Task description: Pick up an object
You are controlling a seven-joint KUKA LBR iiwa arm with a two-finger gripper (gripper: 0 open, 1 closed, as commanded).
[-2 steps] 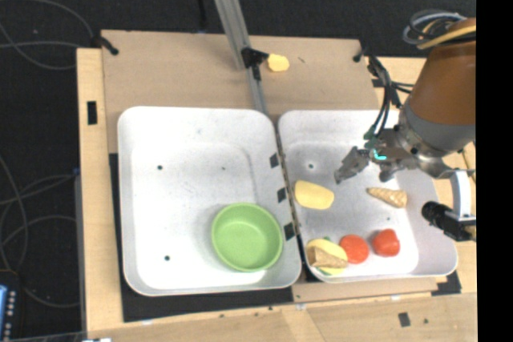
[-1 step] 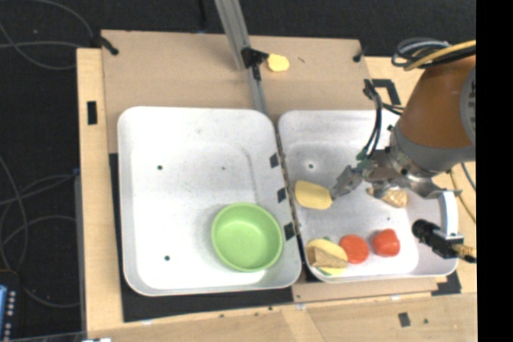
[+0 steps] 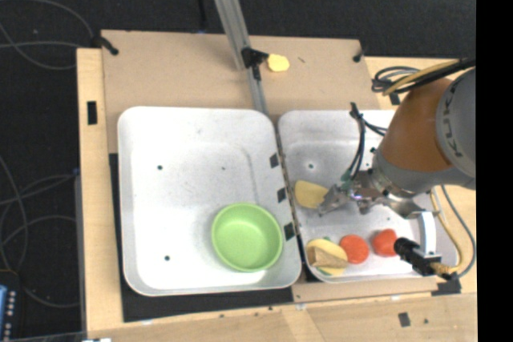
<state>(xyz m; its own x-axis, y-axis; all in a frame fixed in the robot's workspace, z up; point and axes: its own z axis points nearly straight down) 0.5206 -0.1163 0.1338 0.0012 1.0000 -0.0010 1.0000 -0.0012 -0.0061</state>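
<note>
Two shallow white bins are seen side by side on the surface (image 3: 184, 68), a tan board. In the right bin (image 3: 321, 132) the fingers (image 3: 335, 201) are lowered near its middle, below the grey arm with its orange band (image 3: 417, 132). Whether the fingers are apart or together cannot be told, as they are small and blurred.

A pale yellow object (image 3: 310, 192) lies just beside the fingers, on the side toward the left bin; contact cannot be judged. Toward the near rim from the fingers, a yellow and white object (image 3: 328, 255) rests in the bin's near corner, with an orange-red ball (image 3: 354, 247) touching it and a second orange-red object (image 3: 385, 241) just beyond that.

In the left bin (image 3: 184, 164), well apart from the fingers, a green bowl (image 3: 247, 236) stands upright near the dividing wall.

Beyond the bins a small yellow piece (image 3: 278, 62) lies on the surface beside a slanted metal rail (image 3: 228, 4). Around the surface, a dark floor with loose cables (image 3: 32, 28) is seen
</note>
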